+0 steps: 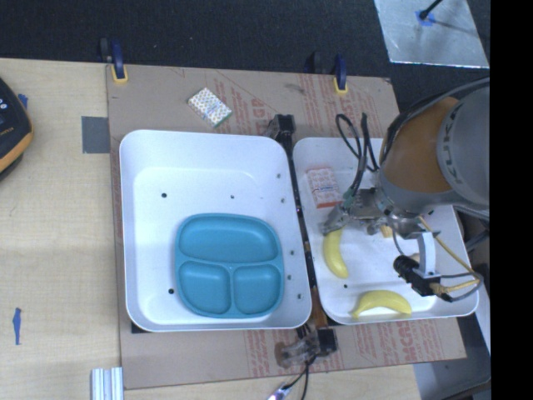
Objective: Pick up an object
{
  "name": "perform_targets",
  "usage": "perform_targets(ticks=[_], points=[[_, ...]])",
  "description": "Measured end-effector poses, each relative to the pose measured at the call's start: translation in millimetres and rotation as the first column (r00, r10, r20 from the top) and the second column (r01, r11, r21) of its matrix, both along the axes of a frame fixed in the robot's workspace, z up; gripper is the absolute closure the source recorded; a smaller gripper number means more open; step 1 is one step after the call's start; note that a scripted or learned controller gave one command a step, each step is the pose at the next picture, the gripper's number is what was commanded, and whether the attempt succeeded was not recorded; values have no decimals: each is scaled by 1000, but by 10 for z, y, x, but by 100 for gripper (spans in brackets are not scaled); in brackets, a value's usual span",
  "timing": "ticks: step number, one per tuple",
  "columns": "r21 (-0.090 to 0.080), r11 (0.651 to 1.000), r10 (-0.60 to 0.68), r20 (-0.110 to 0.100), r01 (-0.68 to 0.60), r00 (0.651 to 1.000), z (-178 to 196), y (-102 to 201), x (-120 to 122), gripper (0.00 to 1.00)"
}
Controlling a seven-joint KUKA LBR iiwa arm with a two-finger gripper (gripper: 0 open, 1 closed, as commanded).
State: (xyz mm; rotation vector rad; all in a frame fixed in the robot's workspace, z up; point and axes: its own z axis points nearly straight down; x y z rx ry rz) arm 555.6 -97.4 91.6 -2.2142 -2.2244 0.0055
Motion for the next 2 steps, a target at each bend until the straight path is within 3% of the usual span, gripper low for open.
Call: perform_targets(ticks=[1, 2], points=[[0, 1000, -1, 3, 1, 1000, 7, -15, 955, 0], [0, 1000, 3, 1, -3, 1000, 110, -21, 956, 100]])
